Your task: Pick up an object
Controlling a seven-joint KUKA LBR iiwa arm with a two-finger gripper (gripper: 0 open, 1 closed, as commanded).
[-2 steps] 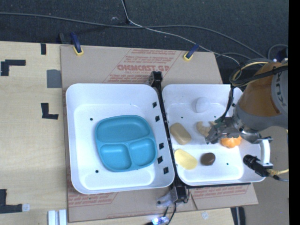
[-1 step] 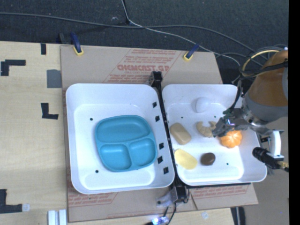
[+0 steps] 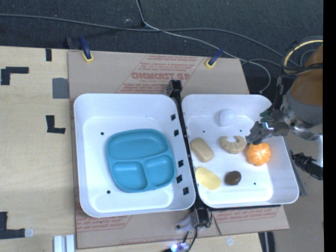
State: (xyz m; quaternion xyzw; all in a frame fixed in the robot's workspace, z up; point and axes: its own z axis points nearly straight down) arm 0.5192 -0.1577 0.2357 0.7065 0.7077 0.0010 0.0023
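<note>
White bins sit side by side on the desk, and the action is all in the right bin. The arm comes in from the right, orange band up top, and its hand hangs low over the bin's right side, just above the orange and right beside the croissant. Whether those fingers are apart or together, I cannot tell; they are dark and small against the rim. Nothing shows between them.

Down in that bin: a white ball near the back, the curled croissant in the middle with the orange close by its right end, a tan potato to the left, a yellow lemon near the front, and a dark brown round piece just right of it.

Over in the left bin, a blue divided plate lies flat. Cardboard lies under both bins, clipped at the back.
</note>
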